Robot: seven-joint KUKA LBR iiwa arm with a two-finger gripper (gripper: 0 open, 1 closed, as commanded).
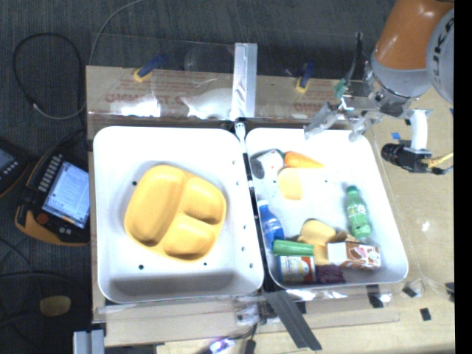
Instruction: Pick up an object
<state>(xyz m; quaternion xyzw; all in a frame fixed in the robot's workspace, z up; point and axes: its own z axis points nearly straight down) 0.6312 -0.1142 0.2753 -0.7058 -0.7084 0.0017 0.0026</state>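
My gripper (339, 124) hangs above the far edge of the right bin (383, 198), fingers spread and nothing between them. Below it in that bin lie an orange carrot (302, 159), a pale yellow block (291, 184), a green bottle (357, 211), a blue bottle (269, 223), a green tube (293, 248), a red-labelled jar (295, 268), a small carton (355, 254), a yellow lump (317, 231) and a dark cup (264, 164). A large yellow lobed thing (175, 211) fills the middle of the left bin (110, 153).
A metal divider post (244, 80) stands behind the gap between the bins. Blue and yellow clamps (150, 66) hold plastic sheeting at the back edge. A handheld pendant (63, 198) lies on the floor to the left.
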